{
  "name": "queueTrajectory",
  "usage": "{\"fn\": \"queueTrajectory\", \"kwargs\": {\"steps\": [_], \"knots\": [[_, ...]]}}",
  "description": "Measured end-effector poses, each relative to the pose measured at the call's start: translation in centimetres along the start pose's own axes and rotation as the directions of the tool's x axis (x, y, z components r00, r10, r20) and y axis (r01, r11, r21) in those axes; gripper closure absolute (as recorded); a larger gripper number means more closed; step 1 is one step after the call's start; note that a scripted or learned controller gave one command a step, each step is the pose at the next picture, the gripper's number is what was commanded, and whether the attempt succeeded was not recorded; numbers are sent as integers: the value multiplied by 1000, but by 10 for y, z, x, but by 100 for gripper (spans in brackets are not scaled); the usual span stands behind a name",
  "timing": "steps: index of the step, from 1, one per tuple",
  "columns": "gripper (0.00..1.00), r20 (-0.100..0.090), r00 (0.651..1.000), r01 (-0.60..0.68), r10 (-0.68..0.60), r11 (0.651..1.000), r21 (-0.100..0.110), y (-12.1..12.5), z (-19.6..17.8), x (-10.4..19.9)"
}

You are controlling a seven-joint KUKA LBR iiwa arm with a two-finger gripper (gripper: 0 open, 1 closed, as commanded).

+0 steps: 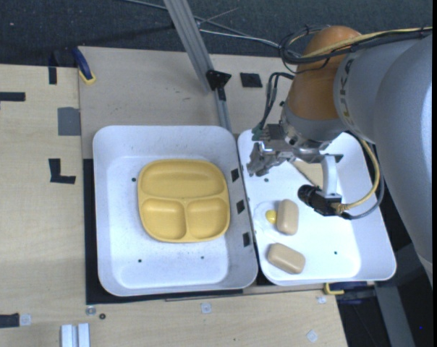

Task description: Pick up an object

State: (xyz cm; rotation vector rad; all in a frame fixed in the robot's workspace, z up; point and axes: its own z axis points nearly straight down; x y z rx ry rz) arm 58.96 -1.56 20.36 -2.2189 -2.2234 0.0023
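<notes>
Claw (260,163) at right bin (370,266) left edge, grip state unclear; 2 tan objects (285,237) below, apart.

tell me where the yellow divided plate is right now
The yellow plate lies in the middle of the left bin, apart from the two tan lumps in the right bin.

Glossy plastic tray (183,198); wooden bench (30,215)
</notes>
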Motion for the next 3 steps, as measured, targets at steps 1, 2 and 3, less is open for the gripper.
{"fn": "queueTrajectory", "kwargs": {"steps": [1, 2, 3], "knots": [[100, -1, 1000, 4, -4, 1000, 0, 12, 0, 60], [100, -1, 1000, 2, -2, 1000, -1, 36, -8, 102], [0, 0, 1000, 1, -1, 1000, 0, 35, -8, 100]]}}
